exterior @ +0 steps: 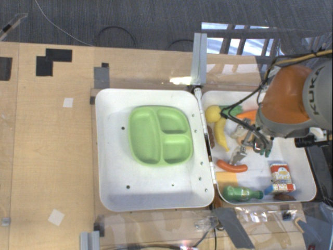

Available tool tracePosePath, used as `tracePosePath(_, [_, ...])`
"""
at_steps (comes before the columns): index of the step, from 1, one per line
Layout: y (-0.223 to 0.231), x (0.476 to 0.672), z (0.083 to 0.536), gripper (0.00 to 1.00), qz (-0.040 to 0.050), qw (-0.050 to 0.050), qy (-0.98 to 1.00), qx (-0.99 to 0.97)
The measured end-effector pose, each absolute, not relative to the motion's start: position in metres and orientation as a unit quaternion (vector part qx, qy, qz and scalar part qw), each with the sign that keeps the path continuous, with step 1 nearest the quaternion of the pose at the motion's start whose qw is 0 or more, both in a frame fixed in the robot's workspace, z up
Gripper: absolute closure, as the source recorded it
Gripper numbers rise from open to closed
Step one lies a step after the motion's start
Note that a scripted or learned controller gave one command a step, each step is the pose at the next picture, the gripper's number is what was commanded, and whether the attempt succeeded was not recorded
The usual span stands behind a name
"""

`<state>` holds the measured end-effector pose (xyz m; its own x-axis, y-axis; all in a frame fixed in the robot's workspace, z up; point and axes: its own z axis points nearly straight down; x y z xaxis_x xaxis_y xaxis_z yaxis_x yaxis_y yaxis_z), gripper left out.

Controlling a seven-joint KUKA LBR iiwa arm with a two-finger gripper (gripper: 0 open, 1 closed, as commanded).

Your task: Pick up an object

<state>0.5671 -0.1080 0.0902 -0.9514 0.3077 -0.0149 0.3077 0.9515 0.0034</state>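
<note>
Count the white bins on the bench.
2. The left bin holds a green tray; the right bin sits beside it, holding small items under the arm, which may hide some.

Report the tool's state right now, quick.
Tool: over the right bin, just above the hot dog; open or shut cannot be told, and no object is seen in it.

Bright, even overhead light; glare on metal post (pixel 199 61) at upper centre, soft shadow inside left bin (pixel 112 191), arm (pixel 291 100) slightly blurred.
</note>
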Motion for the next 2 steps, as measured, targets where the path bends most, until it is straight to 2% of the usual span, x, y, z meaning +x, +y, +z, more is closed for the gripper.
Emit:
tracePosePath(1, [-0.0946, 0.6415, 0.0893, 0.0, -0.0027, -0.012, 0.973, 0.229])
tracePosePath(2, [-0.0884, 0.6381, 0.0881, 0.0, 0.001, -0.007, 0.953, 0.304])
